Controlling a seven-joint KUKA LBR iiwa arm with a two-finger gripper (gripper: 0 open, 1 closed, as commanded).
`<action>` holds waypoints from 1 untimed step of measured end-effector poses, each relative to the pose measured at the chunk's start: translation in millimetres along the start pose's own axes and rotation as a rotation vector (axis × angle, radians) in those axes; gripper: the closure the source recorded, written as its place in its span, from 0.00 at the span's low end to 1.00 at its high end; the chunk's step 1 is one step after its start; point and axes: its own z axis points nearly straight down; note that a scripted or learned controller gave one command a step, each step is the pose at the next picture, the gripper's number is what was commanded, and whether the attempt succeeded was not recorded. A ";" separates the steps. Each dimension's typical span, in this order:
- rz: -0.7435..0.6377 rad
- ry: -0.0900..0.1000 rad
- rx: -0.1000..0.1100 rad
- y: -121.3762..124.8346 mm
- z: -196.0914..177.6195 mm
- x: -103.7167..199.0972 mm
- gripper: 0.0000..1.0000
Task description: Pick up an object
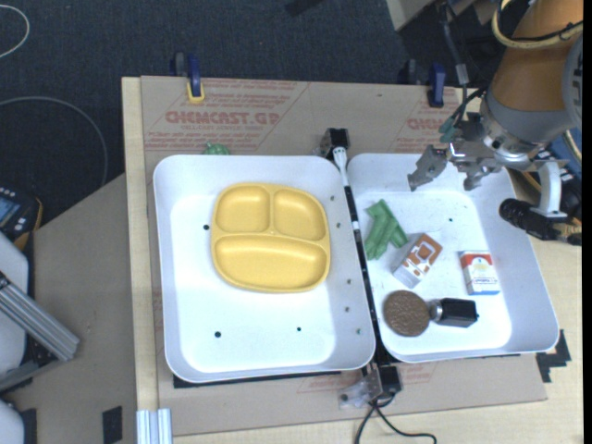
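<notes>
Bulky grey robot arm (529, 81) of rounded, smooth-shelled segments, capped by a glossy orange band (548, 18) that bulges like a dome above the wrist. Below the band, a paler grey collar narrowing to a short silver-grey wrist flange (507, 144). Yellowish cable (514, 6) looped over the orange band's top, with darker black cables (460, 107) trailing down the arm's near side toward the wrist. Small metal-grey two-finger gripper (446, 172) at the tip, made of angular, dull grey links with darker joints; two slim fingers (422, 176) tapering to thin ends. Finer screws or markings too small to make out.
</notes>
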 end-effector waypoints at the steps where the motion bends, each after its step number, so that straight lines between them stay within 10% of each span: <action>1: -0.001 -0.001 -0.004 0.8 -11.1 0.2 1.00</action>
